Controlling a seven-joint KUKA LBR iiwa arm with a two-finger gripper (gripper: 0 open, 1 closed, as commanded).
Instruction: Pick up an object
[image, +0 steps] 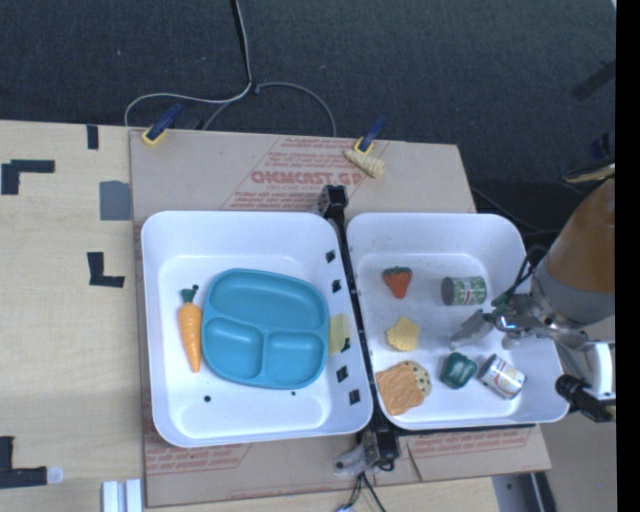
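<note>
board (300, 180): red print, unreadable | can (464, 291): label illegible

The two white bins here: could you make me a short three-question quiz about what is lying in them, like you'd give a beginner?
1. True or false: the toy carrot lies in the same bin as the blue divided plate.
2. Which item lies nearest the gripper?
A. the strawberry
B. the dark green piece
C. the carrot
3. Fill in: the green can lies in the ____ bin as the camera view shows it.

Key: 1 true. 2 B. 3 right; the carrot and plate are in the left bin.
</note>
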